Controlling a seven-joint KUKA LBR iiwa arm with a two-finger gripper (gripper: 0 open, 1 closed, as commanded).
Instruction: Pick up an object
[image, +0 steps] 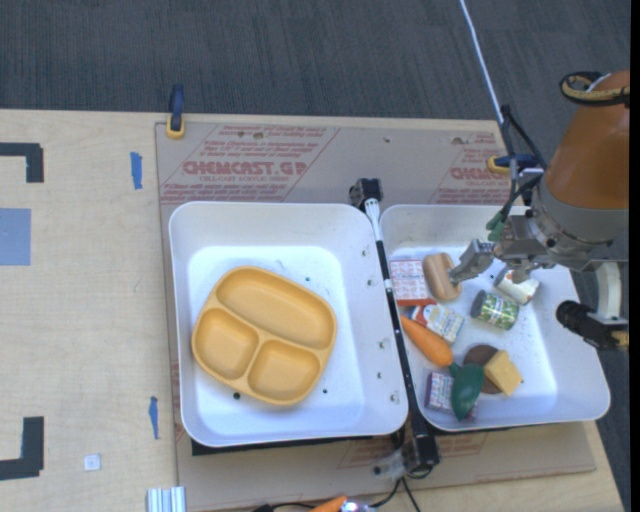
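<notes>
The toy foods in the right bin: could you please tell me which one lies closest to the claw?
The tan bread roll, just left of the claw; the carrot and green pepper lie further toward the front.

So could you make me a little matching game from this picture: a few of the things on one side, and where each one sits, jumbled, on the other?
Things:
1. yellow divided plate
2. carrot
3. gripper
4. blue clamp

Places:
A. over the far part of the right bin
B. on the far left corner of the board
C. in the left bin
D. in the right bin, near its left wall

Pairs: 1-C, 2-D, 3-A, 4-B
</notes>
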